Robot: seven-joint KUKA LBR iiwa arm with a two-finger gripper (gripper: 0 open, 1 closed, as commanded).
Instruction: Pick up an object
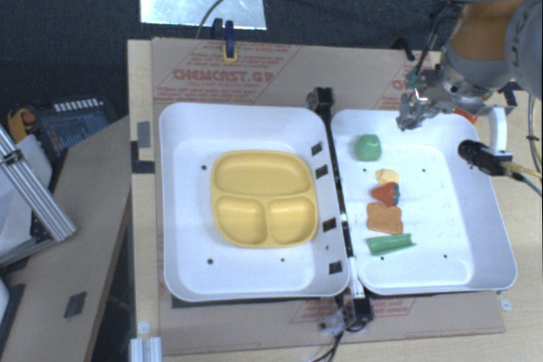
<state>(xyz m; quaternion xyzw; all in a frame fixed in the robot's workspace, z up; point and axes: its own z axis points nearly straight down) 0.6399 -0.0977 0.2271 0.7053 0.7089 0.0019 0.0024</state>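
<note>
Gripper (413, 110): I see it over right bin's (496, 254) far edge; fingers blurred, can't tell open or closed.
Objects, right bin: green ball (367, 147) nr gripper, then yellow pc (387, 175), red pc (385, 193), orange pc (384, 219), green bar (389, 243) in a row.
Left bin (182, 182): yellow divided tray (263, 197), centre.

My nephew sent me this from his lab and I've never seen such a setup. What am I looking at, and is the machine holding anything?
One camera looks down at a slant on a bench. The grey and orange robot arm reaches in from the right; its gripper hangs over the far edge of the right bin, with nothing visibly between its fingers. That bin holds a green ball, small yellow, red and orange pieces, and a green strip. The left bin holds a yellow divided tray.
</note>
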